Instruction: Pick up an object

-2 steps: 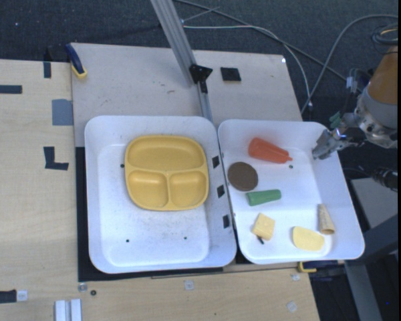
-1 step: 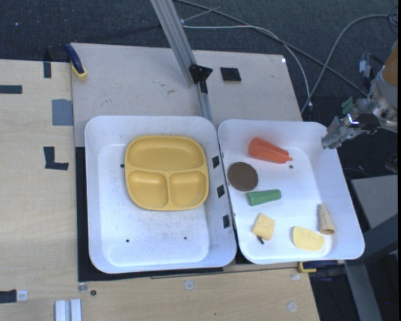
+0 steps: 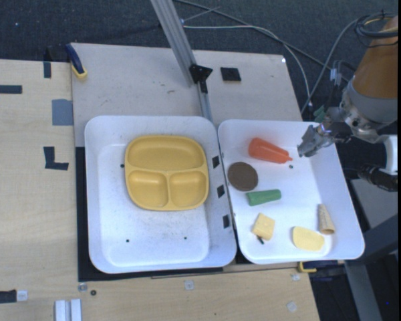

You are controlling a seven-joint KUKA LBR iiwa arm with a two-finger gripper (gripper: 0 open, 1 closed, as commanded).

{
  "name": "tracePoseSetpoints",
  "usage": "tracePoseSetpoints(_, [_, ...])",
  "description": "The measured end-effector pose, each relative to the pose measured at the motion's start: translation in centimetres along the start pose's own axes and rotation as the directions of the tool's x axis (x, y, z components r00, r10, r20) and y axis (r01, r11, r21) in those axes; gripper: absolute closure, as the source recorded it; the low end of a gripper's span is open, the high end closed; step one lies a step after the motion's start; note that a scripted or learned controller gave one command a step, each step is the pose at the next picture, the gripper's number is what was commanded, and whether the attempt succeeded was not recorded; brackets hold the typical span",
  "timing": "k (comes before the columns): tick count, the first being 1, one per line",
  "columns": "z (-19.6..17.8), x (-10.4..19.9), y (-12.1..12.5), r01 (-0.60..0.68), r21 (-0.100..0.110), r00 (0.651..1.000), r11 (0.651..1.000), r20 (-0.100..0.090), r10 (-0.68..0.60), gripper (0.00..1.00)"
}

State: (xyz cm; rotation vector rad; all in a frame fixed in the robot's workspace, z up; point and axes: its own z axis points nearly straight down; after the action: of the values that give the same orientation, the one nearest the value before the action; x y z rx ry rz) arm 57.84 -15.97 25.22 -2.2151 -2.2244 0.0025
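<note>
The right bin (image 3: 334,179) holds an orange carrot (image 3: 269,151), a brown round cookie (image 3: 242,176), a green pickle (image 3: 264,196), a yellow cheese wedge (image 3: 263,227), a yellow chip-like piece (image 3: 308,239) and a tan cone (image 3: 326,219). My gripper (image 3: 309,145) hangs over the bin's upper right part, just right of the carrot's tip. Nothing shows between its fingers.
The left bin (image 3: 103,199) carries a yellow three-compartment plate (image 3: 166,172). A slanted metal pole (image 3: 176,29) rises behind the bins. Cables run along the back right. A blue and yellow clamp (image 3: 75,61) sits at the bench's far left corner.
</note>
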Motion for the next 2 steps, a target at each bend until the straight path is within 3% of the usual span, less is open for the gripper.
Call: tracePoseSetpoints(2, [-0.4,9.6,-1.6,0.001,0.000,1.000,1.000,0.000,-0.001,1.00])
